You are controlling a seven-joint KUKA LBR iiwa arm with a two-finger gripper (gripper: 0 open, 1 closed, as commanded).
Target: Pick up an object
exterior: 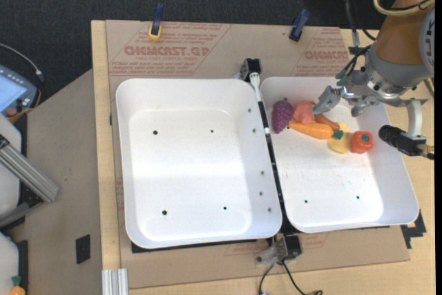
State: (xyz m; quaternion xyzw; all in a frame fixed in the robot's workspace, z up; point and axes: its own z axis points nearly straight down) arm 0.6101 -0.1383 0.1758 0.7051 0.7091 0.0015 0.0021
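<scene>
My pincer (327, 103) hung over the back of the right-hand shallow white plastic bin (359, 207), its grey metal tip pointed down and to the left, right at the edge of the small heap of toy food there. Whether it was released or clenched I could not tell; the tip was too small and too tangled with the cables and bracket behind it. Nothing showed plainly between its fingers, so I would not claim a hold.

The things to pick from lay bunched near the bin's far wall, touching or nearly so: a knobbly purple bunch of plastic grapes (281, 115) nearest the divider, a smooth rounded pink piece (304, 111) beside it, a long tapered orange carrot (311, 130) lying slantwise beneath them, a small pale yellow lump (338, 144), and a glossy red tomato-like ball (361, 141) at the right end. The pink piece, I judged, was what the tip stood closest to.

Crowded like that, the smooth rounded shapes would likely slip or nudge each other aside.

The left-hand white bin (138, 169) sat just beside, both resting on a brown cardboard sheet (207, 45) held by clamps.
</scene>
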